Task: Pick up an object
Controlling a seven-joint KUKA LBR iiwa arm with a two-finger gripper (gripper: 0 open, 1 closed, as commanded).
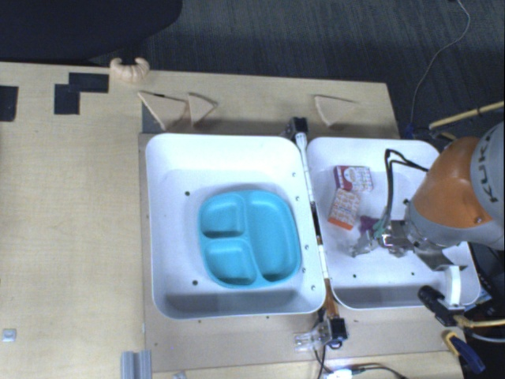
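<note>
Reaching low into right bin (pixel 410 287), tool (pixel 369 242) seemingly empty.

floor (pixel 316 30): dark grey carpet | bench (pixel 71 235): pale wood | cable (pixel 442 54): thin, on floor

No text, brand name or number can be read anywhere. The small carton (pixel 353 178) in the right bin (pixel 410 290) carries printed markings on its pale face, and the orange-and-white packet (pixel 344 208) just beside it bears print as well, but both are too small and blurred to make out. Part of a large grey letter shows on the arm's orange band (pixel 465 184), cut off by the frame edge.
</note>
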